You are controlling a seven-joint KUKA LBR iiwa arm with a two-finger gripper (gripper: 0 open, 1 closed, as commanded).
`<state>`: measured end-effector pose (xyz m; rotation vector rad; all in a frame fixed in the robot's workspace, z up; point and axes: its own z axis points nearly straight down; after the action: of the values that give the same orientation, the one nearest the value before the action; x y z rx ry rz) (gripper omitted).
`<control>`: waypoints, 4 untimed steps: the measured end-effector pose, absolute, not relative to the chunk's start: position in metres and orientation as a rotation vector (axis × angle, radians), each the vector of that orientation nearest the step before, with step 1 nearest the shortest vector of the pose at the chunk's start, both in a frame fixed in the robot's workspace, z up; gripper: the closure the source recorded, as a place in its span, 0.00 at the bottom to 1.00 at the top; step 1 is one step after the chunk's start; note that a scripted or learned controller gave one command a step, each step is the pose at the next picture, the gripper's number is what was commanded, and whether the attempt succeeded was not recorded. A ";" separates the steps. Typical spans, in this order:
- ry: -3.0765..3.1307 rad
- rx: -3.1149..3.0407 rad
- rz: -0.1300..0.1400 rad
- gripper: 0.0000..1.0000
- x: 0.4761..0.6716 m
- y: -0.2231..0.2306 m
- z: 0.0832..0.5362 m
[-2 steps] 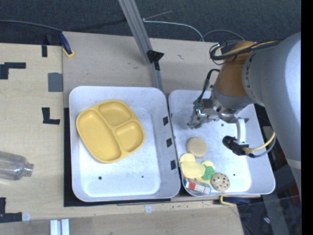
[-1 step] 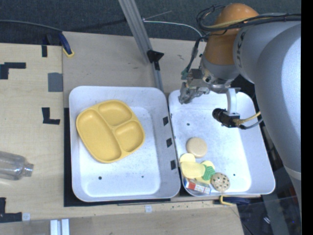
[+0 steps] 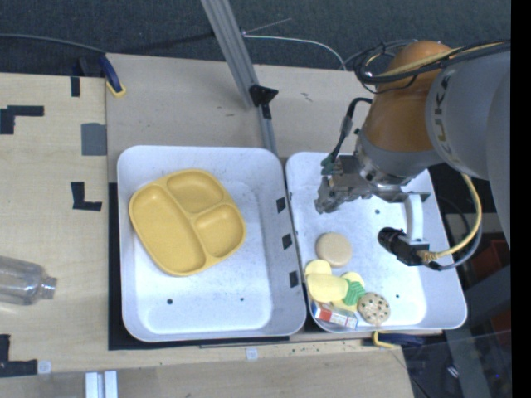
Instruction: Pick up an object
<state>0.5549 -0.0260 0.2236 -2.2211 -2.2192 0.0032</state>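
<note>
My gripper (image 3: 330,199) hangs over the upper left part of the right bin (image 3: 440,297), its dark fingers pointing down above the bin floor. Nothing shows between them. Just below it lies a round tan disc (image 3: 334,248). Further toward the bin's near left corner sit a yellow lumpy toy (image 3: 325,285), a small green piece (image 3: 355,293), a spotted cookie (image 3: 374,307) and a red and white packet (image 3: 336,315).
A yellow divided plate (image 3: 187,220) lies in the left bin (image 3: 207,313). A black cylinder on a cable (image 3: 397,244) hangs beside the wrist over the right bin. A metal pole (image 3: 236,48) stands behind the bins. A clear bottle (image 3: 21,279) lies on the bench at left.
</note>
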 end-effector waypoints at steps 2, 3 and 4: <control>-2.231 -2.212 -0.004 1.00 0.575 0.021 0.188; -2.219 -2.219 0.007 1.00 0.530 0.013 0.188; -2.220 -2.218 0.006 1.00 0.506 0.028 0.188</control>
<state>0.5057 0.0276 0.1881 -2.2184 -2.2198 0.0060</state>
